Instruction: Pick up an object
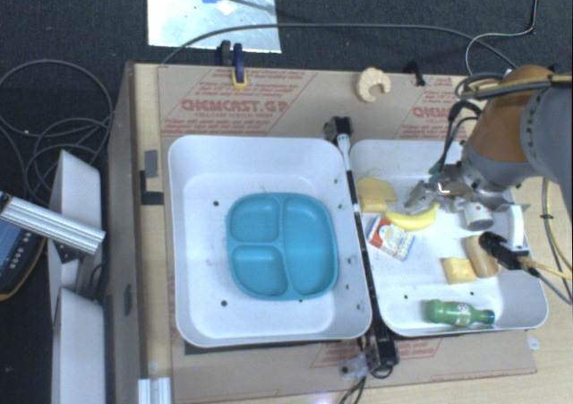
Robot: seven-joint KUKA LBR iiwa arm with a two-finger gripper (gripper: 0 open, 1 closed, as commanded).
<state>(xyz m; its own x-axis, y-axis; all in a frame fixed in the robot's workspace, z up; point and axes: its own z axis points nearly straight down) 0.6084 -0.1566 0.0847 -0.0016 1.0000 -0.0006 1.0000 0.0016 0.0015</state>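
**Yellow banana under the end effector in the right bin**

Yellow and curved, a plastic banana (414,219) lies in the upper left part of the shallow white right bin (528,304), with the grey arm's end effector (423,196) directly over it and touching or nearly touching it. I cannot tell whether it is released or clenched. A pale yellow wedge-shaped block (376,193) sits just left of the banana, and a small red-and-white packet (390,237) lies just below it. Lower right of these are a tan block (458,270) and a green plastic bottle (458,313) on its side. The shallow white left bin (192,214) holds a blue divided plate (281,245) at its centre.
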